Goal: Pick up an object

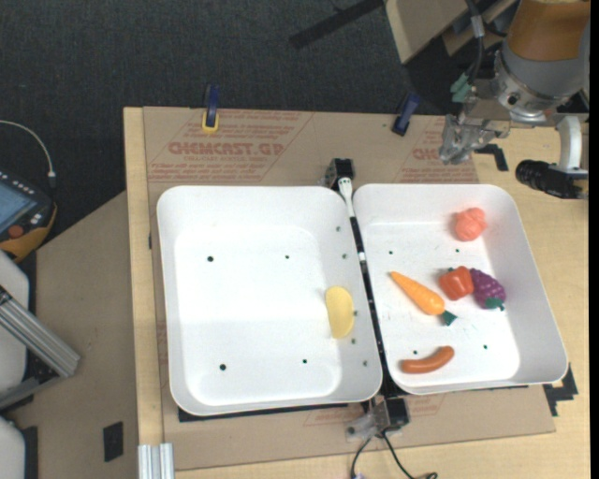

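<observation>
A: Gripper?
B: Up at top right, over the brown board, just past the right bin's far rim. Hangs from the grey arm, orange band above the wrist. Points down. Nothing between the fingers; whether spread or closed, too blurred to tell.

A: Right bin contents?
B: Five things. Pink fruit near the far right corner, closest to the gripper yet well apart from it. Red pepper mid-right, touching purple grapes on its right. Carrot lying at a slant just left of the pepper, green tip toward the near side. Sausage near the front rim, lying flat, apart from the rest.

A: Left bin?
B: One yellow lemon, close to the right wall, near the seam between bins.

A: Around the bench?
B: Blue and yellow clamp on the board's far edge, at left. Dark blue clamp further right, near the gripper. Black clip at the far end of the seam.
</observation>
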Robot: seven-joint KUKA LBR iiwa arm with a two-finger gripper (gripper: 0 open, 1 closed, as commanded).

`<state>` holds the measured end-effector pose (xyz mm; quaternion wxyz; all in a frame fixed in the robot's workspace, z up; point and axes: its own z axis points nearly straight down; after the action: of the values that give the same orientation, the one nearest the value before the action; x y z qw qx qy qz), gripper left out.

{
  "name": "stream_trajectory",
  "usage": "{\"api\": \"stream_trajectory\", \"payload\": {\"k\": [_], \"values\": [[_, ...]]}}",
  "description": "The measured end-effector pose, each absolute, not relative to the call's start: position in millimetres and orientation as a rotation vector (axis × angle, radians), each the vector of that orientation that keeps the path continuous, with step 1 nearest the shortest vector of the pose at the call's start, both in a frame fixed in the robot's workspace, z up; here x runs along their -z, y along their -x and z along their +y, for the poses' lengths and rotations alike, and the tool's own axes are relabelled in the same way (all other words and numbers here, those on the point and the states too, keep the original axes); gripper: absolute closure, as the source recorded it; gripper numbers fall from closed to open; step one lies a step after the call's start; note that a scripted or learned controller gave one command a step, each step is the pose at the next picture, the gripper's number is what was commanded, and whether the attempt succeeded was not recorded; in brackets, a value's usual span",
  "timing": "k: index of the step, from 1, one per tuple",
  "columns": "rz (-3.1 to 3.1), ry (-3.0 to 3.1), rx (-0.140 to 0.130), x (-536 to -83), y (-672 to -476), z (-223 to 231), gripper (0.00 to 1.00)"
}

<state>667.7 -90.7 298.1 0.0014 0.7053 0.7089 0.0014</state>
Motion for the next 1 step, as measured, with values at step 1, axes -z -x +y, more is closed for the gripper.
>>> {"api": "stream_trajectory", "payload": {"k": [1], "values": [[2.218, -2.226, 0.004, -264.7, -654.6, -150.5, 1.0]]}}
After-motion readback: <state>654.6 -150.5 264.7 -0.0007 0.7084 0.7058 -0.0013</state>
